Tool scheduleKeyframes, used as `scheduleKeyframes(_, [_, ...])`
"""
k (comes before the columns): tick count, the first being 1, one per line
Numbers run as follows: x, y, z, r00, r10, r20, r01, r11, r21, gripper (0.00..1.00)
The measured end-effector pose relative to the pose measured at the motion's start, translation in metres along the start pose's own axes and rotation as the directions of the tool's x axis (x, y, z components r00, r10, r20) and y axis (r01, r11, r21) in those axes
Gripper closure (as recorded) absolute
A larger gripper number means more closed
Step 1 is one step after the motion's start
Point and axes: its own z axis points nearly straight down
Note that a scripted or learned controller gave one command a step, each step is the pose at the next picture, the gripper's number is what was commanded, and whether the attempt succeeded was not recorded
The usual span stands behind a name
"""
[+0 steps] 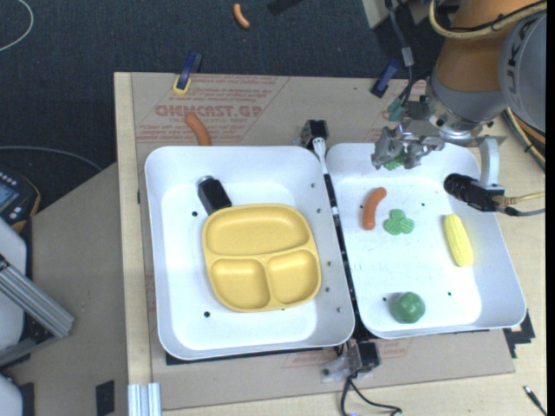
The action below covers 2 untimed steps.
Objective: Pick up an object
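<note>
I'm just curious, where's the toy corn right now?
The corn lies in the right bin, near its right wall, with the broccoli to its left and the green ball below it toward the front.

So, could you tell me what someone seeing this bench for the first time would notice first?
Most likely the big yellow divided plate in the left bin, with a black object lying at its upper left edge. Next, the arm's gripper over the far edge of the right bin, which holds a sausage, a green broccoli piece, a yellow corn cob and a green ball-like item.
</note>
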Motion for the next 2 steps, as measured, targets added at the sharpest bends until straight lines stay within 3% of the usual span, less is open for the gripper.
scheduleKeyframes(2, [-0.0003, 0.0159, -0.007, 1.0, -0.002, 0.002, 0.002, 1.0, -0.005, 1.0])
